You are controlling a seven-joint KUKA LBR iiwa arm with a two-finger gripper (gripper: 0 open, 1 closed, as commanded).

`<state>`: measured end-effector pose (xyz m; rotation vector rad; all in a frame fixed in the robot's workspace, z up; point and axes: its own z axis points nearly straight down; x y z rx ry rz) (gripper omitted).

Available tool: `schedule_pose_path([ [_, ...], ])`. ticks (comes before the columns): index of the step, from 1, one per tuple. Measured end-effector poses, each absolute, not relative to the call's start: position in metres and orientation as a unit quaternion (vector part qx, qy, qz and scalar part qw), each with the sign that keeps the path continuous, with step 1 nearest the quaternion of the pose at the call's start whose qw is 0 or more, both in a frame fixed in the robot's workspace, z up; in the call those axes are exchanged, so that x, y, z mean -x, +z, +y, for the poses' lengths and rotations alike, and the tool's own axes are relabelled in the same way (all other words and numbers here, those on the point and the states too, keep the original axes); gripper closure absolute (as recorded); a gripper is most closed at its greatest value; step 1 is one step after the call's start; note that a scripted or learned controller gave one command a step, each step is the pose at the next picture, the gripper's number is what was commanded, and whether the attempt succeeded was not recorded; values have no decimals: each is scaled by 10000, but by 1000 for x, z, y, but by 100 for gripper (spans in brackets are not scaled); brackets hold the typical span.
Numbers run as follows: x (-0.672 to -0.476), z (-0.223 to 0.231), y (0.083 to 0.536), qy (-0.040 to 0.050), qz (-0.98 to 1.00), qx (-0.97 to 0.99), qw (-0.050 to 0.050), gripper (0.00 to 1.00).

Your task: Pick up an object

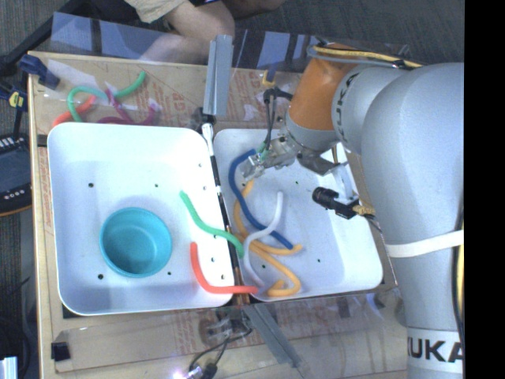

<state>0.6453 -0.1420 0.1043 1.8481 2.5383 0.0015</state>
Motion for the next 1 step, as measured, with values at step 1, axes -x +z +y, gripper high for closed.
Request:
schedule_pose_path([
  [1, -657, -77, 193, -2, 8865, -4627, 6, 100],
])
